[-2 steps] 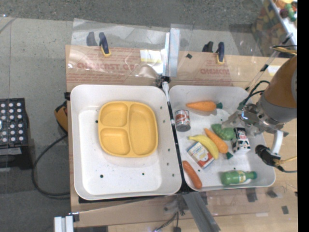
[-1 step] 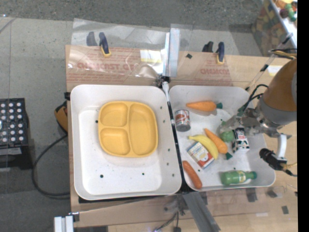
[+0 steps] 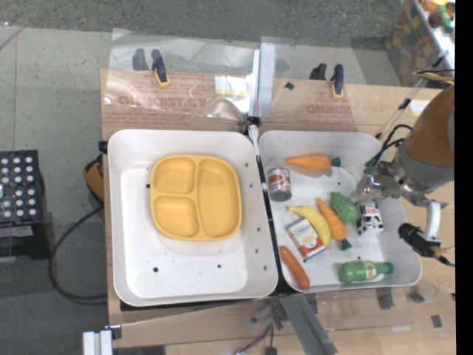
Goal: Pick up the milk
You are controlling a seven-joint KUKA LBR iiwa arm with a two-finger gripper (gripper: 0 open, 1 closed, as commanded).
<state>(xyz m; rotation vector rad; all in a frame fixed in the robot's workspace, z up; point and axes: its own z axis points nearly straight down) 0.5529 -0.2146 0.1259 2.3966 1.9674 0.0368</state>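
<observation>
The milk is a small white carton with black cow patches. It stands in the right bin, near that bin's right side, beside a green broccoli-like piece. My gripper hangs just above and behind the carton, at the end of the grey and orange arm that reaches in from the right. From this angle I cannot make out whether the gripper touches the carton.
The right bin also holds two carrots, a can, a banana, a juice box, a red-orange sausage shape and a green bottle. A yellow divided plate lies in the left bin.
</observation>
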